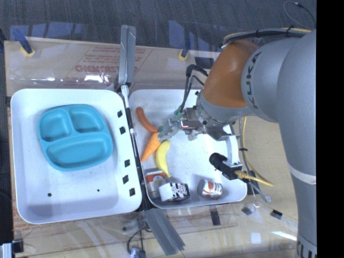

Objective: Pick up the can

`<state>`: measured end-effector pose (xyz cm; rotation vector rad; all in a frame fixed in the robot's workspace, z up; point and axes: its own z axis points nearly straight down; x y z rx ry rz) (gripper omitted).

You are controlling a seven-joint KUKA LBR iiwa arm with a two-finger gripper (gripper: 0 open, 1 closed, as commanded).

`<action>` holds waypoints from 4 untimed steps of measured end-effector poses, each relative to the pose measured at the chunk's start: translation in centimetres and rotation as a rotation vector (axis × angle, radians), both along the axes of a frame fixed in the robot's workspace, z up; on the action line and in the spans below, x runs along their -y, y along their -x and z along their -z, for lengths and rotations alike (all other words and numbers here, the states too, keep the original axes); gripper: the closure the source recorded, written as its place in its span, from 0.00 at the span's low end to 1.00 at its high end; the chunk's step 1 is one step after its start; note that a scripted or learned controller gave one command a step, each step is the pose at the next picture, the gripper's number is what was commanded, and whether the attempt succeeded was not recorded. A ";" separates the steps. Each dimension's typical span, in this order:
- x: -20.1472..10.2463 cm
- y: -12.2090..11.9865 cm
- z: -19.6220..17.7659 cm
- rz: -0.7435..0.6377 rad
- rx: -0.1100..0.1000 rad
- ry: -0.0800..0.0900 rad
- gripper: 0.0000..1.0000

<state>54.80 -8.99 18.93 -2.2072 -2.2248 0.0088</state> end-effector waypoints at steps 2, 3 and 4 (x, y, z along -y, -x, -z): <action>6.6 7.2 3.3 -0.159 0.003 -0.002 1.00; 6.6 7.2 3.3 -0.159 0.003 -0.002 0.00; 11.1 7.2 7.4 -0.213 0.002 -0.004 0.00</action>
